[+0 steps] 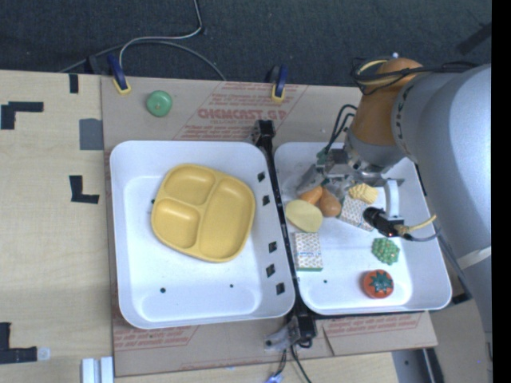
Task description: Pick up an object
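Observation:
My gripper hangs low in the right bin, near its back left part, just above two small orange food pieces. Directly in front of those lies a pale yellow potato-like piece. A yellow corn-like piece and a checkered cracker lie to the gripper's right. The grey arm with its orange band covers the bin's back right.
A second cracker, a green broccoli piece and a red tomato lie toward the right bin's front. The left bin holds a yellow divided plate. A green ball sits on the bench behind it.

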`<state>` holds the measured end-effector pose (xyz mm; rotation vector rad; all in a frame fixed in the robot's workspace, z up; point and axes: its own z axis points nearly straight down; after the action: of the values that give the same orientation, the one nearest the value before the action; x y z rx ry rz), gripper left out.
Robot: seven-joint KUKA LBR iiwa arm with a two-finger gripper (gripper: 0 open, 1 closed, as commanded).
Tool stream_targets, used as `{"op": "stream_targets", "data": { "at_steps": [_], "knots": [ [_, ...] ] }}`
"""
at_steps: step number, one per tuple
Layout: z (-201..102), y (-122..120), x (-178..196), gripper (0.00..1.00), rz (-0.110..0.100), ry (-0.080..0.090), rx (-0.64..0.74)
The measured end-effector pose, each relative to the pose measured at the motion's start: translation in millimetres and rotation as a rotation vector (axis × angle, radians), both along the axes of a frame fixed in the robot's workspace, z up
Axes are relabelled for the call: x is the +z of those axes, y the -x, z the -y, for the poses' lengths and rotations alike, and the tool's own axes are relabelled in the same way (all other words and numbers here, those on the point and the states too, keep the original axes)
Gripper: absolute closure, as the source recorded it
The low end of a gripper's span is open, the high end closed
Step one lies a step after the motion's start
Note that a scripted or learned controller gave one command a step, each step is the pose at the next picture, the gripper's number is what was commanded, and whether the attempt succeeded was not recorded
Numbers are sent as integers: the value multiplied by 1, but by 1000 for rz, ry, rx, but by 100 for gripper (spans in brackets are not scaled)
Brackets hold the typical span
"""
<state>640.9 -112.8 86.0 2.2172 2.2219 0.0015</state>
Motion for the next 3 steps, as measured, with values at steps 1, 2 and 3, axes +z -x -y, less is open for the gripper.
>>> {"op": "stream_targets", "data": {
  "at_steps": [1,2,3],
  "knots": [
    [21,13,0,0,1,1,-1],
    [11,21,0,0,2,3,-1],
    [10,21,11,100,4,2,-1]
  ]
}}
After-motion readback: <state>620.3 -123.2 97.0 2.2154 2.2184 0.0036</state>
